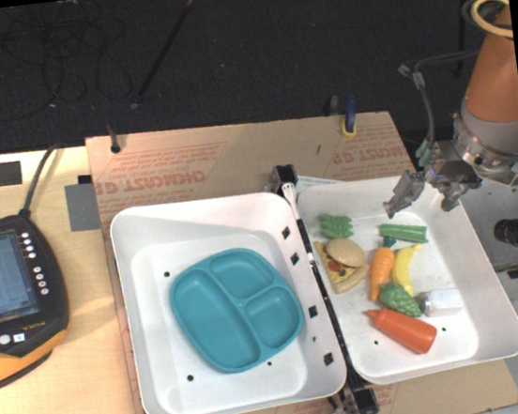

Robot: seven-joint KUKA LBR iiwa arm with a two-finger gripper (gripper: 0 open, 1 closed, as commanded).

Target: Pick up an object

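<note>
My gripper point(423, 197) hangs above the far right part of the right bin point(486, 313), open, with nothing between its fingers. Below it in that bin lie toy foods: a green block point(403, 232), a yellow banana point(405, 265), an orange carrot point(380, 271), a burger-like sandwich point(345, 261), a green leafy piece point(334, 226), a small broccoli point(401, 300) and a red-orange pepper point(406, 330). The green block is the nearest item, just below and left of the fingertips.
The left bin point(142, 254) holds a teal divided plate point(235, 308). A black divider with clips point(308, 280) runs between the bins. A tablet pendant point(5, 287) lies at the far left. A small white item point(444, 300) lies near the right bin's right side.
</note>
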